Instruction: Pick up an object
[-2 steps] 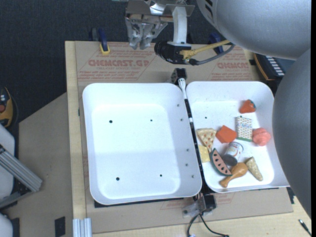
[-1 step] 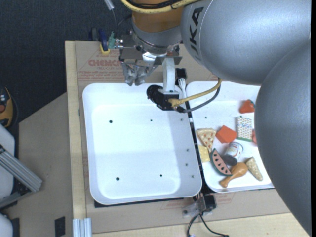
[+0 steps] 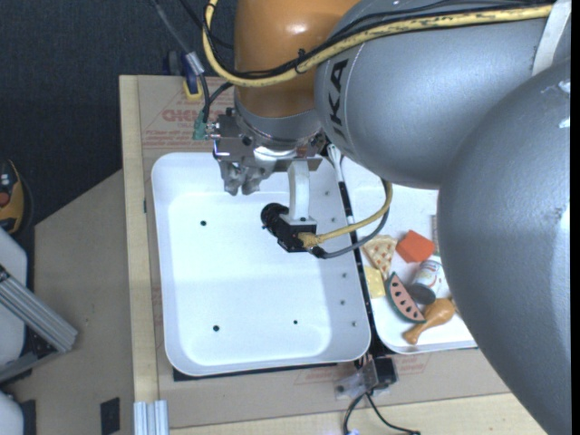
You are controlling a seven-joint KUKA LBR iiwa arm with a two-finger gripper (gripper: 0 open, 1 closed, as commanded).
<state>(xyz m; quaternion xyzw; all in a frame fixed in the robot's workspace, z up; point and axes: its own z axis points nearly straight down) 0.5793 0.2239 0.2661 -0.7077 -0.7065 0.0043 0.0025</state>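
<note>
The big grey arm (image 3: 453, 107) with its glossy orange band (image 3: 288, 25) is reaching in from the right and covering most of the upper right of the view, its bulk hanging over the right-hand bin. The wooden bench top (image 3: 140, 243) is showing as a pale strip along the left and front of the bins. The left shallow white plastic bin (image 3: 245, 324) is lying wide and bare across its middle and front, giving plenty of free floor between its left wall, its front rim and the divider edge on the right. The right shallow white bin (image 3: 426, 338) is peeking out below the arm, only its front left corner being visible. There, crowded near the divider, are lying a tan chicken-drumstick-shaped toy (image 3: 430, 320), a dark watermelon-slice-shaped toy with a red edge (image 3: 403, 299), a yellow wedge like a cheese or pizza slice (image 3: 379, 254) and a small orange-red block (image 3: 416, 245). The metal two-finger gripper (image 3: 241, 178) is hanging over the back left part of the left bin, close to its rear rim, with nothing seen between its fingers; whether they are spread or closed cannot be told.
</note>
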